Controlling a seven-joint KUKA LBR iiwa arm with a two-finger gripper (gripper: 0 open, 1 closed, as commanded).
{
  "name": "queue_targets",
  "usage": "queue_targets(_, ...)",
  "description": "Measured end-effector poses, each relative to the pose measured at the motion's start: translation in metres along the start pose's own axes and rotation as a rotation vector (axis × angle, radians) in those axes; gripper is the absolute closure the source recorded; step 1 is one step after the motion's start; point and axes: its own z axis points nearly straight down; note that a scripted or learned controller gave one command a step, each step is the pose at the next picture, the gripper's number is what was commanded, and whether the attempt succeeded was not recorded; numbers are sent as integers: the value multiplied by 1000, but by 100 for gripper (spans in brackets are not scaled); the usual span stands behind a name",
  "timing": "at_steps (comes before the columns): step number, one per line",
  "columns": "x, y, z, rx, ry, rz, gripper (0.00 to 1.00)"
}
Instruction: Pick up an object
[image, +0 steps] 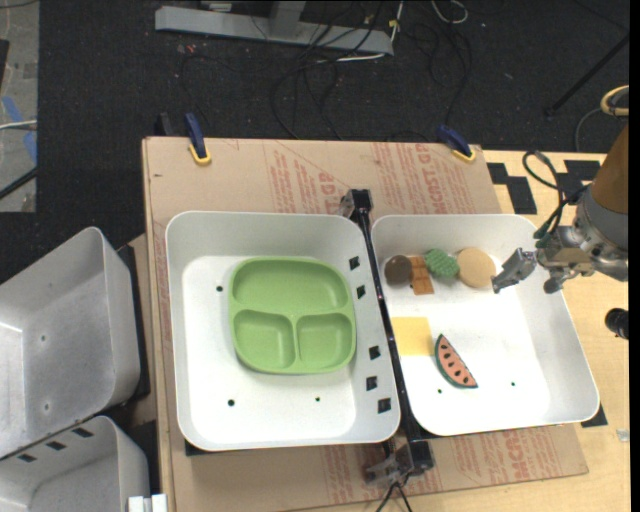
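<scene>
Right bin (560, 400), near half: 1 watermelon slice (455, 362), 1 yellow square (411, 336) by the divider; bare floor to their right. Far half: a touching row of 4, namely brown round piece (398, 268), brown strip (422, 281), green ridged piece (440, 264), tan bun (475, 266). Gripper (530, 272): released, empty, beside the bun. Left bin (190, 300): 1 green three-compartment tray (293, 315), bare margins around it

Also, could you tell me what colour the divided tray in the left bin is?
Light green; the divided tray shows plainly in the camera view.
</scene>
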Motion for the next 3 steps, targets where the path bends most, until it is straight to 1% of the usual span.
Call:
queue_targets(1,7,2,46,0,0,0,0)
queue_targets(2,9,2,110,2,1,3,0)
queue_targets(3,9,5,95,-7,-2,3,100)
